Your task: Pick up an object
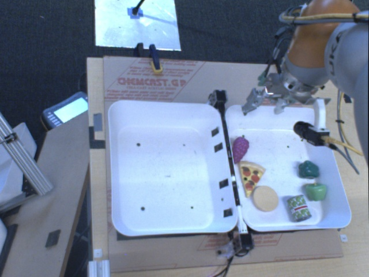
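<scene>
At upper right, the gripper [266, 101] hangs open and empty above the right bin [340, 215], whose toy pizza slice [251, 176] lies reachable.

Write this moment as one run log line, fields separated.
gripper: above right bin rear edge, holding nothing | pizza slice, purple grapes: in bin

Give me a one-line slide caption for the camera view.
Gripper above right bin's far edge; purple grapes, pizza slice and others inside.
</scene>
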Controlling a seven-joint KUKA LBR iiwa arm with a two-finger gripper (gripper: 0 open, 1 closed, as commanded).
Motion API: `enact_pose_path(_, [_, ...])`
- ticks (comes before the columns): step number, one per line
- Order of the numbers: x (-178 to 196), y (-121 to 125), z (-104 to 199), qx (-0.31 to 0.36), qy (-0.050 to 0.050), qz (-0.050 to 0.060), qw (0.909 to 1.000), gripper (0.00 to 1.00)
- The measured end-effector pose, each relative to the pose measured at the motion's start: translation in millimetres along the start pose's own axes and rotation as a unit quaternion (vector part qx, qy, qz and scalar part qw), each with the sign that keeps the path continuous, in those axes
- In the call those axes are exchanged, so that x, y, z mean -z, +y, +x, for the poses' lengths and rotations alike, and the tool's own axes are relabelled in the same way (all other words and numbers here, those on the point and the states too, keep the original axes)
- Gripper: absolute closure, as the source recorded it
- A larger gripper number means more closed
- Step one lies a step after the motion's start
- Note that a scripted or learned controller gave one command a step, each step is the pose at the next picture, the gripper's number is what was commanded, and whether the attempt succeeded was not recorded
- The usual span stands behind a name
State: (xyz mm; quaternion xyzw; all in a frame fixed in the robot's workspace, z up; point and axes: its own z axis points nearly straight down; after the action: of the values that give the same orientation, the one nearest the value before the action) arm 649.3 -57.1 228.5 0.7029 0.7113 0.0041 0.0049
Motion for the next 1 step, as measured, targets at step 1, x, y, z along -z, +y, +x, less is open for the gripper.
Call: enact_pose_path(1, [129.6,-2.2,29.0,-0.002,0.001,-0.002,1.0,0.0])
